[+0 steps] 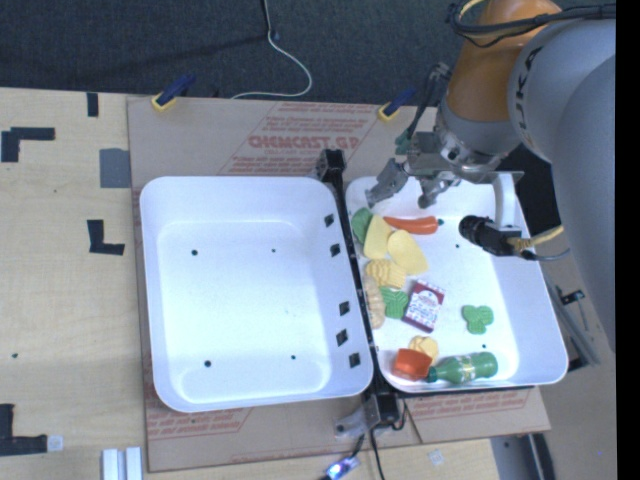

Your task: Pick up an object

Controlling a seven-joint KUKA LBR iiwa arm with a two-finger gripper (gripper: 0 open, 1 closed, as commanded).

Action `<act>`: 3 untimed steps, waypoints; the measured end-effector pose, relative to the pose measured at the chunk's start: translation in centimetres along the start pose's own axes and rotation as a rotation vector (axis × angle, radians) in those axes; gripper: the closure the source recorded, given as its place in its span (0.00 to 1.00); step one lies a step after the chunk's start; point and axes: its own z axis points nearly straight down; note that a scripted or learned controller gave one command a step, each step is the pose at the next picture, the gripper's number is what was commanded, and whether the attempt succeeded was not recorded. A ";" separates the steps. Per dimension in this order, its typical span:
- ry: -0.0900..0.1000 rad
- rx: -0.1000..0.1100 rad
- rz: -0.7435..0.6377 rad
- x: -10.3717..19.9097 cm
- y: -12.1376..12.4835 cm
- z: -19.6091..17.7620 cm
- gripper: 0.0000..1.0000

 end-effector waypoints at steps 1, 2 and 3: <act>0.001 0.014 0.007 2.2 -3.9 1.9 1.00; 0.003 -0.001 0.001 9.4 0.2 -8.6 1.00; 0.005 -0.001 -0.002 17.9 3.9 -18.1 1.00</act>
